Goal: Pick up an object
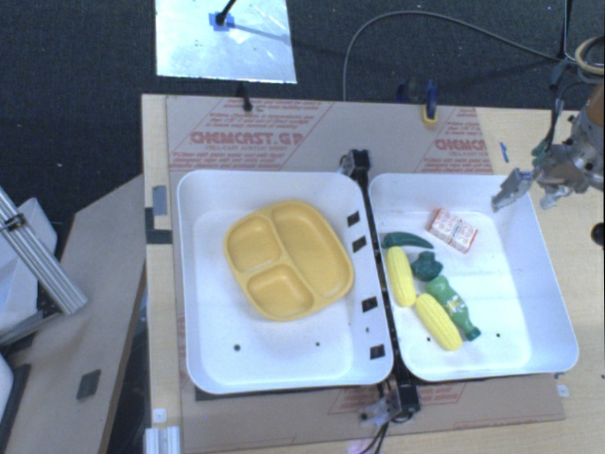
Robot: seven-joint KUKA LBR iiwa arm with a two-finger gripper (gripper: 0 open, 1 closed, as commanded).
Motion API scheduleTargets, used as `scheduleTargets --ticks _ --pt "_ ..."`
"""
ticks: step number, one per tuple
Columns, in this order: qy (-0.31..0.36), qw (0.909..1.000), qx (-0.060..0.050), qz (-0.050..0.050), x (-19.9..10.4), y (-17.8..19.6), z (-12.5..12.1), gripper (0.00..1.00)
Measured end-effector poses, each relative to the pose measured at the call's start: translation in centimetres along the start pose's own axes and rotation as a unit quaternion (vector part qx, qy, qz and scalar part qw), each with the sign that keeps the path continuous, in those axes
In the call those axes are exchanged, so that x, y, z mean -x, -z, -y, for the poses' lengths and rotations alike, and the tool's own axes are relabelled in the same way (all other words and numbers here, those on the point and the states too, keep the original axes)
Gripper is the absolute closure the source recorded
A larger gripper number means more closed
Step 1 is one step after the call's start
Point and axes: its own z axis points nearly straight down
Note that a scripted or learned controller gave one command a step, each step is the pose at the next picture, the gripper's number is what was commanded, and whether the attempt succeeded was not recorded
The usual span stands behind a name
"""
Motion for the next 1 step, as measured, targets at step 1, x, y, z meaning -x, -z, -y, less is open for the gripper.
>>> scheduleTargets --ticks 1 --pt "0.002 1.0 0.006 0.001 -0.08 0.75 -0.25 0.0"
